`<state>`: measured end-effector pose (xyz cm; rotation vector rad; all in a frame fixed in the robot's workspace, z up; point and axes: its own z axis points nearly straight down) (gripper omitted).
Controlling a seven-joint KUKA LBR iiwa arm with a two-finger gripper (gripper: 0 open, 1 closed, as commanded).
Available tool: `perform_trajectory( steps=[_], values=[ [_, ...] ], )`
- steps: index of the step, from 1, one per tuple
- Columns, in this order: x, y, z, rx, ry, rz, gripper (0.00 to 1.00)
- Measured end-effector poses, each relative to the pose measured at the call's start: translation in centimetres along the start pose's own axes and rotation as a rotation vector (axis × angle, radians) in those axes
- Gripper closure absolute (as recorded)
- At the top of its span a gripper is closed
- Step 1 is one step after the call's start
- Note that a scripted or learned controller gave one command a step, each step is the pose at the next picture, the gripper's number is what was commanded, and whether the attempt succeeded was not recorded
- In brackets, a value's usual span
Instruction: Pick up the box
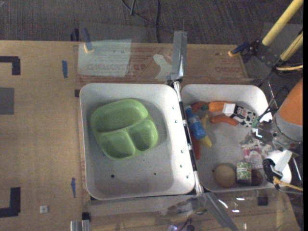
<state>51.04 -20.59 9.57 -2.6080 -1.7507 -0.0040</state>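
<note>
**A:** The fingers point(260, 131) hang low over the right bin's point(219, 91) near-arm side, lost among clutter. Can you read their gap?

**B:** No. I cannot tell how far apart they stand, and nothing is visibly between them.

**A:** And the box point(240, 112)?

**B:** Small, white with a dark printed face, lying flat on the bin floor just beyond the fingers and a little toward the divider. It touches the end of 1 orange carrot point(223, 120), so it seems to have landed there loosely.

**A:** So the pick has probably not happened.

**B:** That's my judgement. The arm point(294, 110) comes in over the bin's outer wall, probably to drop on the box from above.

**A:** Other things?

**B:** A blue bottle point(196, 126) lies further off, by the divider. The green divided plate point(124, 128) sits well apart in the left bin point(91, 177).
</note>
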Motion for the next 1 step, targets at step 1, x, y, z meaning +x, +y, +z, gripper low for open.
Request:
perform_trajectory(
  steps=[1],
  values=[
    [4.67,-1.89,-13.89,-0.001,-0.003,-0.475,1.0]
  ],
)
